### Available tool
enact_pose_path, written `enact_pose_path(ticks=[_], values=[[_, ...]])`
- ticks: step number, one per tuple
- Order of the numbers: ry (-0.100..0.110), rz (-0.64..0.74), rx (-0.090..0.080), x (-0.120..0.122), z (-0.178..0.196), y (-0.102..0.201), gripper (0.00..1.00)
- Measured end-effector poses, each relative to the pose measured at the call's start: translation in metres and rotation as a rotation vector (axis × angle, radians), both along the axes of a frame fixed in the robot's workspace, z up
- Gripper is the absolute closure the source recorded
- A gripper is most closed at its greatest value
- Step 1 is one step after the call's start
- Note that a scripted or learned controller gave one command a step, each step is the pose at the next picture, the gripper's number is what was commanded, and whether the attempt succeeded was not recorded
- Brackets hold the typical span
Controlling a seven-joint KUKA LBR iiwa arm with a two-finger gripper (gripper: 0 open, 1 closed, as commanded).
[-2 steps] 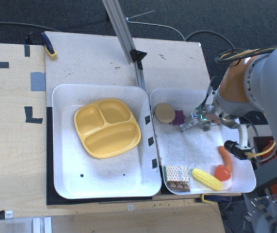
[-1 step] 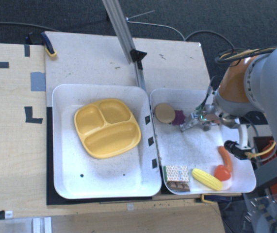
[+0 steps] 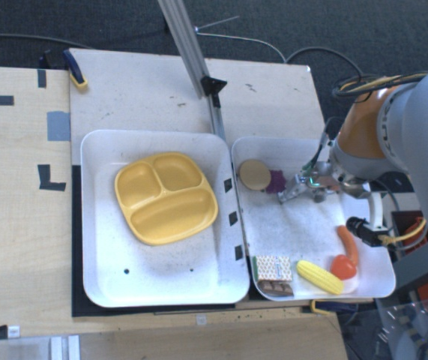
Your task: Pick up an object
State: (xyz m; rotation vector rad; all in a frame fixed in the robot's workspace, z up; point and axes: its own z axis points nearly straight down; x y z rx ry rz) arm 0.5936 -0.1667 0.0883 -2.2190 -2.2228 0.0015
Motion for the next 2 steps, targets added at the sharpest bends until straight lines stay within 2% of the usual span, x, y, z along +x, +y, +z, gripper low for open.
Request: enact_pose_path(ticks=[2], values=[[0.000, 0.000, 0.000, 0.0000, 0.0000, 0.0000, 0.00]])
